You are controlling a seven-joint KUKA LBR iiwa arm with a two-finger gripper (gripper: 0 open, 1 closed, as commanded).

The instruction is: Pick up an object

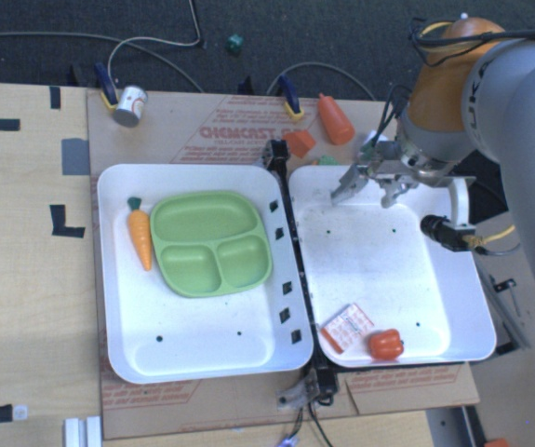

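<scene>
My gripper [367, 192] hangs over the back of the right bin [388, 250], its two fingers spread apart with nothing between them. A small red-and-white packet [347, 327] lies near the front of that bin, and a red tomato-like object [385, 345] sits just to its right. Both are well in front of the gripper. In the left bin [127, 324] a toy carrot [140, 234] lies beside a green divided plate [213, 242].
Behind the bins on the cardboard sit an orange bottle-shaped toy [335, 119], a small orange block [300, 142] and a small can [129, 104]. Cables run across the dark floor at the back. A black clamp strip [290, 250] divides the bins.
</scene>
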